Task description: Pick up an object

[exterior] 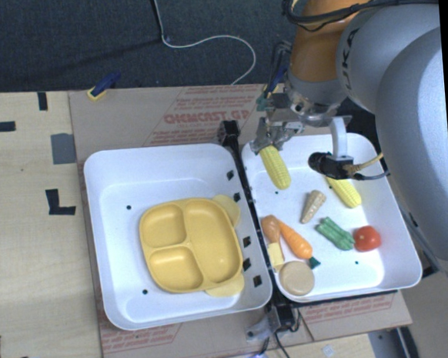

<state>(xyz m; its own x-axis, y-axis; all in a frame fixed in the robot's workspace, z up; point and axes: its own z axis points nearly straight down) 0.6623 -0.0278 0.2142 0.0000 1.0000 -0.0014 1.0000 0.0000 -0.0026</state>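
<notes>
The gripper (271,137) hung over the far left corner of the right bin (397,273), its fingers closed on the upper end of a corn cob (276,168), which hung tilted, its lower end pointing toward the middle of that bin. This cob was yellow, long and tapering, with rows of kernels showing along its length and a paler, blunt top where the fingers met it. A second corn cob (345,191), the same yellow and much the same shape, lay slantwise farther right, just below a black fitting on the arm, so the cobs counted two. In that same bin there lay one pale cream cone-shaped piece (313,206) near the centre, one orange carrot (294,240) with a smaller orange-brown piece (270,227) beside its upper end, one green vegetable (335,233), one red tomato (367,238) touching or nearly touching the green one, one pale yellow block (275,254), and one round tan disc (297,278) at the near edge. The left bin (108,172) held a single yellow divided plate (190,243) with three compartments, resting on a flatter yellow piece (231,286) that peeked out at its right and lower edges.
</notes>
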